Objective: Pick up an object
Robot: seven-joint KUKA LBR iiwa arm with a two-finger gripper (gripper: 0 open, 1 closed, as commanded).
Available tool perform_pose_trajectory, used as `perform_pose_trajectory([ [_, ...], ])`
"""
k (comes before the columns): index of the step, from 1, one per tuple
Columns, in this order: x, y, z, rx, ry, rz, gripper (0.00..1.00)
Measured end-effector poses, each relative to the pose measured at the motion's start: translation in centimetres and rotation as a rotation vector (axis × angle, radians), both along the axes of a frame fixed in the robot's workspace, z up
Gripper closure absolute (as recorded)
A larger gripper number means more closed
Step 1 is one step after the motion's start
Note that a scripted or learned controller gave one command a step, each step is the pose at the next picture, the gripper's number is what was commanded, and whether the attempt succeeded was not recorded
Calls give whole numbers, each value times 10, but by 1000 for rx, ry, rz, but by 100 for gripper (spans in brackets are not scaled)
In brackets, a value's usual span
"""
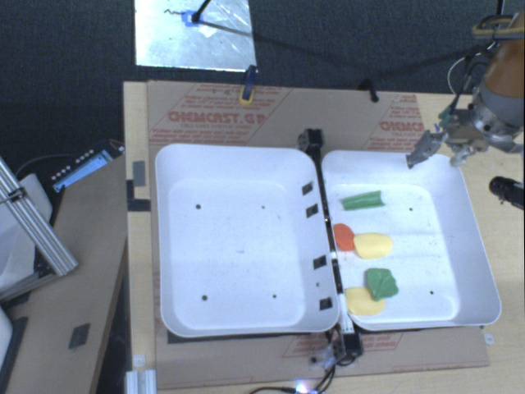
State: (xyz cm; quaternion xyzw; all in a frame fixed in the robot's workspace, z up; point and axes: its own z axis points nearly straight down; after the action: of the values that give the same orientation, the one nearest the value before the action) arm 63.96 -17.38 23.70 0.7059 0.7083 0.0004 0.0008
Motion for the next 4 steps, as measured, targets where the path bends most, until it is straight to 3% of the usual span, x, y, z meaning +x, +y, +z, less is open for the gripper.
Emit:
perform_pose_trajectory([
  [1,1,0,12,-1,-4,4,100],
  [2,31,-28,146,-7,-17,3,100],
  [3,19,-32,310,-7,-19,3,100],
  [4,-68,-33,298,1,2,-4,100],
])
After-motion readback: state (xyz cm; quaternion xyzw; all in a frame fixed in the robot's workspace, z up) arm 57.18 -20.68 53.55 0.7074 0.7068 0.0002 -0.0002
